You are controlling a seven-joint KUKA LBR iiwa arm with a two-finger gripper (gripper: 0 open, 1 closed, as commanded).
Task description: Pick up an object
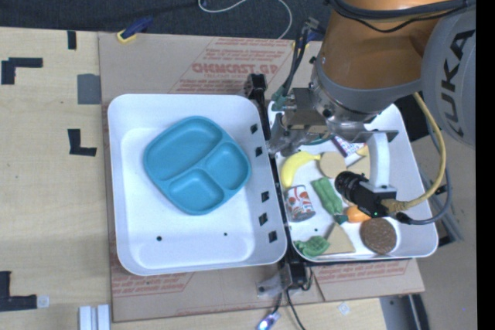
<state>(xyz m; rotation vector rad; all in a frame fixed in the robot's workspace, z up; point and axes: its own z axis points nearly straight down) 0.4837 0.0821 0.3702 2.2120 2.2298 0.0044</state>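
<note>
Banana [298,164] lies just below the gripper [298,137], whose state I cannot tell.

Two bins sit side by side on the bench. The left bin [128,243] holds a divided plate [196,164] near its middle. The right bin [414,243] holds a banana [298,164], a can [300,202] in front of it, and a round lid [380,236] at the front right corner.
</note>
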